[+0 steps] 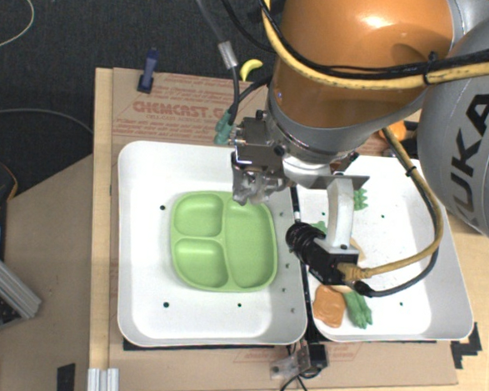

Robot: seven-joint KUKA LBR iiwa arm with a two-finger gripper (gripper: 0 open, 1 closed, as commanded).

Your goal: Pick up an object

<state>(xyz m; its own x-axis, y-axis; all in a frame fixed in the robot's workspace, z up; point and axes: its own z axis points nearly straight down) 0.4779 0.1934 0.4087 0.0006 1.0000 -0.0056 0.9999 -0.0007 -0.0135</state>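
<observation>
Cardboard (176, 102) behind the left bin (142, 225) reads CHEMCAST. That bin holds a green divided tray (223, 242); gripper (249, 189) at its far edge, can't tell its grip.

Arm reaches in from the right, orange band and grey wrist filling the upper middle of the view, wrist pointed down. Gripper (246, 191) hangs below the wrist at its left side, metal fingers pointing down. Black and yellow cables loop around the wrist and trail off lower right.
</observation>
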